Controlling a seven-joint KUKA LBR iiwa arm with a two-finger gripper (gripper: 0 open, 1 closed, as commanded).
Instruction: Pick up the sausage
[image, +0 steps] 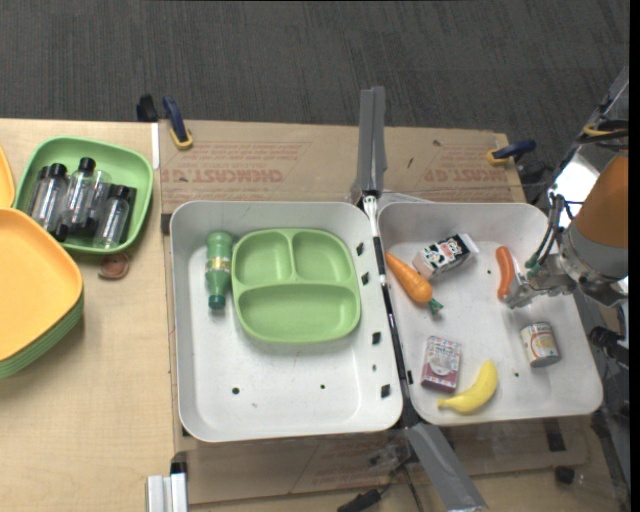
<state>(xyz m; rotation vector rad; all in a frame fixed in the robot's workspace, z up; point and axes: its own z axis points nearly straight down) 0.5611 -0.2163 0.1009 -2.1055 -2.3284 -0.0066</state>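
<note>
Two shallow white bins side by side on the bench, left bin (200, 400) and right bin (570, 400). Over in the right bin, near its right wall, a slim orange-red sausage (504, 271) lying roughly upright in the view, lower end close to the metal gripper (519, 293). Gripper down at the sausage's lower tip, just beside or touching it; too small and blurred to say which. Fingers: cannot tell how far apart, nor whether anything sits between them. Grey arm with its orange band (605, 215) reaching in from the right, above the bin's edge. Just below the gripper, a small silver tin can (541, 345), upright-ish. Left of the sausage, a white-and-black milk carton (444, 254) lying tilted, and beside that an orange carrot with a green stub (411, 280), slanting down to the right. Lower down, a pink rectangular packet (441, 362) and a yellow banana (472, 390) near the front wall. In the left bin, a light green three-compartment plate (296, 285), with a green bottle (218, 268) lying along its left side.
</note>
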